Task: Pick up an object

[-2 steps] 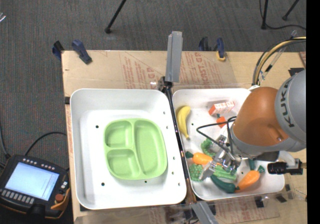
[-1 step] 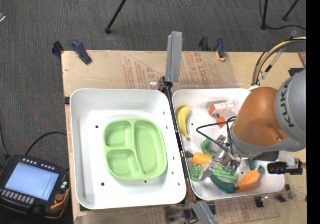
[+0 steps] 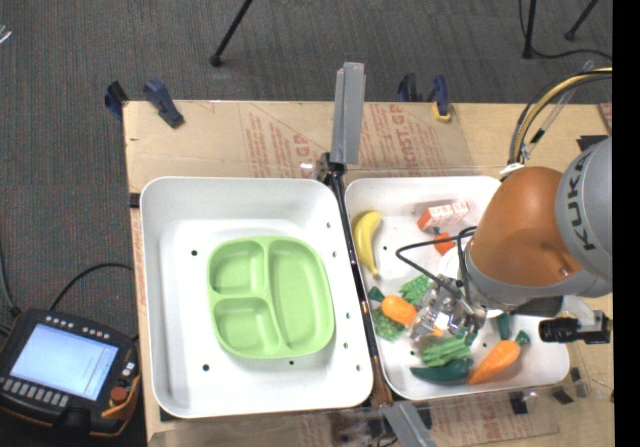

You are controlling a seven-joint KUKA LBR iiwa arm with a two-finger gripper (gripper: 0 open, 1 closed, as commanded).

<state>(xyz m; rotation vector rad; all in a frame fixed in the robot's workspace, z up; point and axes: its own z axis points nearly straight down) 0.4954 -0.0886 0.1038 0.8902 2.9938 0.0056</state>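
1. The grey arm with its orange band (image 3: 525, 225) reaches in from the right and hangs over the right bin (image 3: 400, 187); its hand (image 3: 443, 313) is low among the toy food near the bin's front half.
2. Whether the hand is open or closed, I cannot tell; the metal parts blur together at this slant, and nothing can be seen held by it.
3. Candidate things lie close around the hand: a small orange piece (image 3: 397, 310) just to its left; green leafy pieces (image 3: 413, 287) beside that; a green ridged piece (image 3: 448, 349) and a dark green vegetable (image 3: 440, 372) just in front; a carrot (image 3: 496, 362) near the front right.
4. Farther back in the same bin lie a banana (image 3: 366, 238) along the left wall and a red-and-white packet (image 3: 443, 216) near the rear; both sit well apart from the hand.
5. The left bin (image 3: 160, 235) holds a green divided plate (image 3: 270, 297); both bins rest on the counter (image 3: 250, 135).
6. Judged from this, the reach and descent look done; the grasp itself is unconfirmed, and the lift is not yet done, since every item appears to rest in the bin.
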